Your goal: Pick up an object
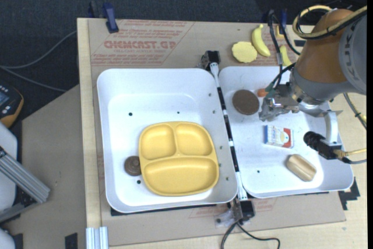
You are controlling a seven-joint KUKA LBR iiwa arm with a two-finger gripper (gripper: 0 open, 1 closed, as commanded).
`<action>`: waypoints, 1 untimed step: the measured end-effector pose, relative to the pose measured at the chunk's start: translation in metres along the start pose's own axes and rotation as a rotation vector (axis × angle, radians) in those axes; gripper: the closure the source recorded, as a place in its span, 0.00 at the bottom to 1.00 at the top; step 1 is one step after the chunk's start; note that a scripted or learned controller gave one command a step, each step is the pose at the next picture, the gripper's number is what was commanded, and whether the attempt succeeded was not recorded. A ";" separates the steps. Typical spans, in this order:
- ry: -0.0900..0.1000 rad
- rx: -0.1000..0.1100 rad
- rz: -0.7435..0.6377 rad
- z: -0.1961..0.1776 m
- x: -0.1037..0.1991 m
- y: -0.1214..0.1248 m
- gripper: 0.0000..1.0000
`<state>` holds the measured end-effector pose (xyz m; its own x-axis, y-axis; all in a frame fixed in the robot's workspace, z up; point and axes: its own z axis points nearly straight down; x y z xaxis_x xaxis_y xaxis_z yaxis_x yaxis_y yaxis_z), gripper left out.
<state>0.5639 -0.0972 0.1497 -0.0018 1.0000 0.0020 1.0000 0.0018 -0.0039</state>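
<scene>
From my console I see the grey two-finger gripper (274,109) poised in the right white bin (256,175), finger state impossible for me to tell, with the small red-white-blue carton (277,136) lying flat just below it, long axis crosswise.

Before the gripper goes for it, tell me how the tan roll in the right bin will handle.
The roll has rounded ends and an oblong shape, so it may roll sideways if nudged. It looks like toy bread, probably light and stiff. It lies apart from the small box on bare bin floor, so a push would likely slide it freely.
</scene>
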 end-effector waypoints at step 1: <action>-0.005 -0.006 0.006 0.030 -0.063 0.017 1.00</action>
<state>0.5804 -0.1605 0.1196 0.0039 1.0000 -0.0026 1.0000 -0.0039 0.0020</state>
